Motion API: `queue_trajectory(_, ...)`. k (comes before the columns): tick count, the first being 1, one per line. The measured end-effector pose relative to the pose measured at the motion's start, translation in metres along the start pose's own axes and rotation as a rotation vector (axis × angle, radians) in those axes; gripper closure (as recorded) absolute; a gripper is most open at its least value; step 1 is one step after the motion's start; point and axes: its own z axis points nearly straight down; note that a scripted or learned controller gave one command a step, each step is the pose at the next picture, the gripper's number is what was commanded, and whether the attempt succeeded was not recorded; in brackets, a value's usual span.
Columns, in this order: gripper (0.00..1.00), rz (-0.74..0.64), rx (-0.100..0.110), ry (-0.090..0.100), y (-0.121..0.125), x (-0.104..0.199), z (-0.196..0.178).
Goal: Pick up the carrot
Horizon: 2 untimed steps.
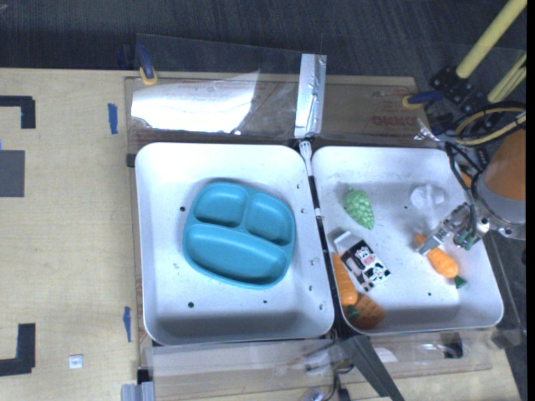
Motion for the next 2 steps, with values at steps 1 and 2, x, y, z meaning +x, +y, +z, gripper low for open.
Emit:
queue_trajectory(1, 1.0, 0.409, 0.004, 0.001, 0.07, 0.088, -0.144)
queue_trajectory(2, 1.0, 0.258, 0.01, 0.008, 0.097, 0.133, -0.1)
